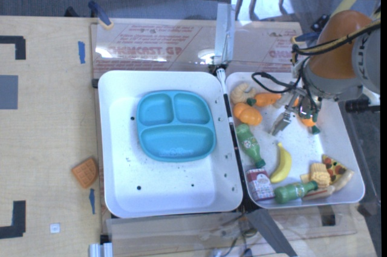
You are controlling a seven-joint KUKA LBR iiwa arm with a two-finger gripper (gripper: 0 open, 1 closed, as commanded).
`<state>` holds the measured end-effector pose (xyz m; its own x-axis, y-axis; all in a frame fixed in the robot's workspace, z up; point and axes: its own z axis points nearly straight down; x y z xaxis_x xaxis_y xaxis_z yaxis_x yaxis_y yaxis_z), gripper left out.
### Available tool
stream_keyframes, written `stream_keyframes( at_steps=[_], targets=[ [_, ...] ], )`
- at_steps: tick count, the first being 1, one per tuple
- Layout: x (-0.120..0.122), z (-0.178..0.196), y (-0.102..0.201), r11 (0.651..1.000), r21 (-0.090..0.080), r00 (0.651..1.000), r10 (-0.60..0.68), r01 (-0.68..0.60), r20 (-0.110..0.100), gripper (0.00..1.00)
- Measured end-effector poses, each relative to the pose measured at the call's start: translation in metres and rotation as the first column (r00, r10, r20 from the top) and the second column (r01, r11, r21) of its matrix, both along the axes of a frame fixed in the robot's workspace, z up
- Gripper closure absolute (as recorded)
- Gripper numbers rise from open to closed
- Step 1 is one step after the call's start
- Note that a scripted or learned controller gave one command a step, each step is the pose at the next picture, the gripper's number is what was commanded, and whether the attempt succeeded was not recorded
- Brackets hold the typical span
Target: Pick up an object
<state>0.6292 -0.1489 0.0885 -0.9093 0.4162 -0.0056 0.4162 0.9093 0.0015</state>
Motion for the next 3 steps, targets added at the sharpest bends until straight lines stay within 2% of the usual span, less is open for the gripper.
stream_keyframes(
  at_steps=[1, 2, 3],
  targets=[
    [-0.054, 0.000, -0.010, 0.998, -0.002, 0.998, 0.062, -0.062, 0.005, 0.00],
    [-0.142, 0.001, -0.026, 1.000, -0.005, 1.000, 0.016, -0.016, 0.020, 0.00],
    [-0.072, 0.000, -0.018, 0.994, -0.002, 0.993, -0.114, 0.114, 0.009, 0.00]
  ],
)
